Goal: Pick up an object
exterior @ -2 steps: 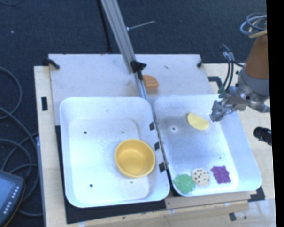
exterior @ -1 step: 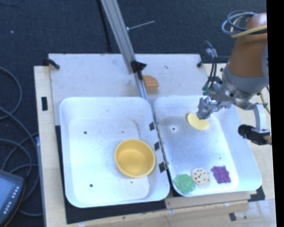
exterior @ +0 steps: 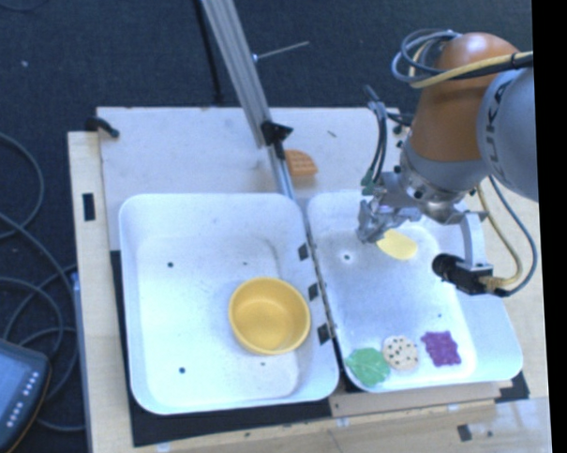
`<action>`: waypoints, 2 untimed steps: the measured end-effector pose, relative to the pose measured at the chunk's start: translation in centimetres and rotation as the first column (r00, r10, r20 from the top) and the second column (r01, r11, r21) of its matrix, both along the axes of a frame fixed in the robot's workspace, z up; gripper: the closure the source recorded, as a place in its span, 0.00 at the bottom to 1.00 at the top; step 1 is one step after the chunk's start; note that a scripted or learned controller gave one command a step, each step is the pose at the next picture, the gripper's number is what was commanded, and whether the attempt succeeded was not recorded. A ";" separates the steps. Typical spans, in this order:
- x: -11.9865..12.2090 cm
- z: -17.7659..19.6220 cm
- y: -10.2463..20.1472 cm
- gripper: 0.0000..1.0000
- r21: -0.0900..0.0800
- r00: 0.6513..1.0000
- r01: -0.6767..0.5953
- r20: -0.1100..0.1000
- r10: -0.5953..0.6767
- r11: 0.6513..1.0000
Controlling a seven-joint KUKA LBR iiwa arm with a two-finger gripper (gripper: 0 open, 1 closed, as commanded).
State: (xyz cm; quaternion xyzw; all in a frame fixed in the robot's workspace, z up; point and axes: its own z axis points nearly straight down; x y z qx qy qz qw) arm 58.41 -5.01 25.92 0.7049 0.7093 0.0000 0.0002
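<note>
A pale yellow, flattish piece (exterior: pixel 399 246) lies in the upper part of the right bin (exterior: pixel 477 353), just beside the tips of the gripper (exterior: pixel 375 222). The gripper hangs over the bin's upper left corner, its grey fingers pointing down toward the bin floor, and the yellow piece sits immediately to their lower right; whether it touches them cannot be told. Whether the fingers are spread or pressed together cannot be made out from this angle, and nothing is seen between them.

Above the gripper the arm (exterior: pixel 466 100) rises toward the upper right, its orange band broad over the grey wrist, with cables looping around it.

Along the near edge of the right bin three small items lie in a row: a green piece (exterior: pixel 367 365), a round cookie-like piece with dark spots (exterior: pixel 400 353) and a purple piece (exterior: pixel 442 348).

The left bin (exterior: pixel 164 273) holds a yellow bowl (exterior: pixel 269 314), upright, toward its lower right. Behind the bins, an orange object (exterior: pixel 301 164) rests on the bench (exterior: pixel 168 151) beside a slanted metal post (exterior: pixel 244 72).
</note>
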 end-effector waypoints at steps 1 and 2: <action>1.3 0.3 4.5 1.00 0.001 1.000 -0.001 0.002 0.001 1.000; 2.9 0.4 9.4 1.00 0.001 1.000 -0.001 0.002 0.001 1.000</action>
